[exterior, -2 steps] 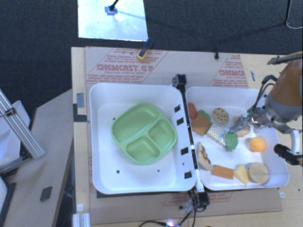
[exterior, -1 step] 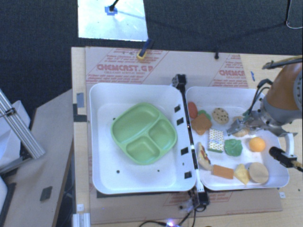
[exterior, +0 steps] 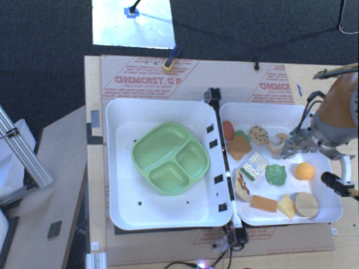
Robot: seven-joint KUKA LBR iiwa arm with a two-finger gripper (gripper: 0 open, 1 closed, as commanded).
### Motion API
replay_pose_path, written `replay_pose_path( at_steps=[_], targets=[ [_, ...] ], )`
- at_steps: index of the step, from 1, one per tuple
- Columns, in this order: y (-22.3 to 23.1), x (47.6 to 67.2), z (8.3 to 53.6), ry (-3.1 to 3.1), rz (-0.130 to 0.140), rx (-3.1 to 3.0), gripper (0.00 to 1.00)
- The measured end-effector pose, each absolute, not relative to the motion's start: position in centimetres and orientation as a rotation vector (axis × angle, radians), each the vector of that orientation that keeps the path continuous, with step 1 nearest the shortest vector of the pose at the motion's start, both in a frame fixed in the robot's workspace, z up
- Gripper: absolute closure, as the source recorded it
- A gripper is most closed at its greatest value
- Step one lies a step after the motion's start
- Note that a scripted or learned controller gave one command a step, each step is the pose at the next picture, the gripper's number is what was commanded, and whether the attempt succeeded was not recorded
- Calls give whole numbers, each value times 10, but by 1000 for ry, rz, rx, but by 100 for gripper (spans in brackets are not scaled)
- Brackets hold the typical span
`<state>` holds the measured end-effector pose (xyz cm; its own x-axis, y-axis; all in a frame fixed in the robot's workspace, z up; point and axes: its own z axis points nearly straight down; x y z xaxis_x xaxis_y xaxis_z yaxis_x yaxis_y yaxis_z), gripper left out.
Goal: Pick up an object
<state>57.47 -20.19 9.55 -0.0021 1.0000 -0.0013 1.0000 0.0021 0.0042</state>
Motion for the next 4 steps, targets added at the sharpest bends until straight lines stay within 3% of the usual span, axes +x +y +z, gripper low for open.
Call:
replay_pose_path(
  at_steps=[3,4],
  targets=[
    [-198,572,227,2224,4,2213,100],
    [-152,578,235,2229,3,2211,100]
  ],
)
